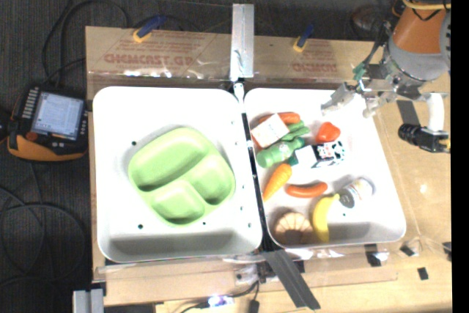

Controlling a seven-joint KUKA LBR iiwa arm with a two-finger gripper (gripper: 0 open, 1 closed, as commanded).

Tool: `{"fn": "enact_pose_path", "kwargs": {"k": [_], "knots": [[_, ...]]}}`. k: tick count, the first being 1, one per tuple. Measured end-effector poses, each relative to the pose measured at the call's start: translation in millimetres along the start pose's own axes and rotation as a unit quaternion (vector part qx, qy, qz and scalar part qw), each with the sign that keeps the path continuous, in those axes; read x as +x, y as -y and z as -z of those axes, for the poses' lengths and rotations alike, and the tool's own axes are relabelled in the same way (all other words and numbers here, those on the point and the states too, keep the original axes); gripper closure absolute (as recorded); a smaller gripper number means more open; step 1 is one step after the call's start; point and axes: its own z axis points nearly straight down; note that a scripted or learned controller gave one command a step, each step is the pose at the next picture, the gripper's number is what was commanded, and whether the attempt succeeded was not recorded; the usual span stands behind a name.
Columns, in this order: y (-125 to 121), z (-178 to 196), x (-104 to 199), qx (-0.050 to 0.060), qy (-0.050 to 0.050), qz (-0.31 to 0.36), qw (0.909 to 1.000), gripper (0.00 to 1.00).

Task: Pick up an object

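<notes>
Jaws: spread open, gripping nothing, above right bin's upper right corner | Red strawberry toy: just below-left of jaws | Banana, carrot: further below | Green tray: left bin, well apart.

- The single camera hung fixed above the bench and looked down at a slant
- It sat far enough back to take in both white bins whole, the left bin and the right bin, plus dark floor around them
- The far edge of the bench lay toward the top of the frame
- The arm came in from the upper right corner
</notes>
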Motion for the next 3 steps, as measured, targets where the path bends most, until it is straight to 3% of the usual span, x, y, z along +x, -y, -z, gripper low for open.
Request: {"fn": "enact_pose_path", "kwargs": {"k": [1, 2, 3], "knots": [[-14.9, -103.2, -32.6, 0.000, 0.001, 0.173, 0.9849, 0.00], [-7.4, -148.2, -38.0, -0.005, 0.003, 0.198, 0.9802, 0.00], [-26.2, -146.7, -43.7, -0.005, -0.004, 0.122, 0.9925, 0.00]]}}
